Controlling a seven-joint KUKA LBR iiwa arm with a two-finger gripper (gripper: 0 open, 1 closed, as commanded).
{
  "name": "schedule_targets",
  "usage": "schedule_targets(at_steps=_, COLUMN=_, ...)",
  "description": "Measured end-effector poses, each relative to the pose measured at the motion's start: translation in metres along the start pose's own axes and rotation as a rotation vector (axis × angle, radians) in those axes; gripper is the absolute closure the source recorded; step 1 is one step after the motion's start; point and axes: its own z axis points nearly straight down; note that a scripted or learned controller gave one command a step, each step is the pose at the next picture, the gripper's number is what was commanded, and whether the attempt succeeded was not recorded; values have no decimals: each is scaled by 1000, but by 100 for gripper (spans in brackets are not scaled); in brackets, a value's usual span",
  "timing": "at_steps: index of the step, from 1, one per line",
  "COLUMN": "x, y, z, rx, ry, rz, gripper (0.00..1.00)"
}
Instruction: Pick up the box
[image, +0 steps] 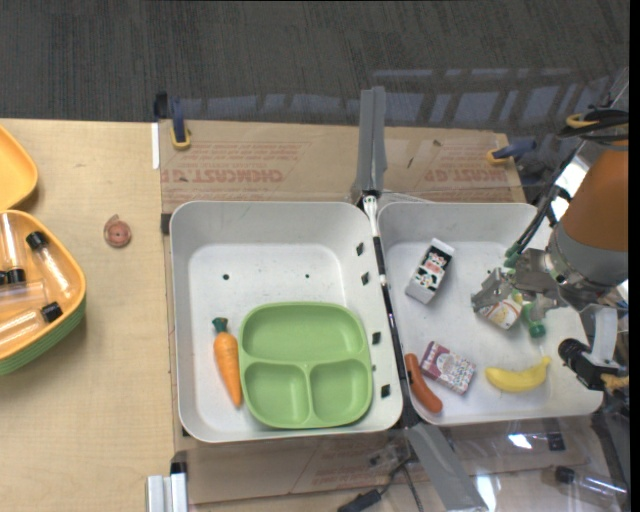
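Two boxes lie in the right bin (470, 222). A small white carton with black patches (430, 272) lies near the bin's back left. A flat maroon box with a pale printed face (447, 368) rests near the front wall. My gripper (503, 296) hangs low at the bin's right side, over a whitish object with a green end (510, 314). It is right of the white carton and up-right of the maroon box, touching neither. The arm's orange band (606, 200) is above the wrist.
A banana (518, 375) lies right of the maroon box and a red sausage-like item (423, 384) lies left of it. The left bin (200, 300) holds a green divided plate (303, 365) and a carrot (228, 362). Yellow trays with vials (30, 290) sit far left.
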Motion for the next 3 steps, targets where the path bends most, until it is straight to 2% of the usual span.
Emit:
schedule_targets(at_steps=1, x=20, y=-38, z=84, rx=-9, ry=2, rz=-358, gripper=0)
schedule_targets(at_steps=2, x=-85, y=-17, z=82, rx=-12, ry=11, rz=-162, gripper=0)
schedule_targets(at_steps=3, x=-34, y=-5, z=63, rx=-3, ry=1, rz=-452, gripper=0)
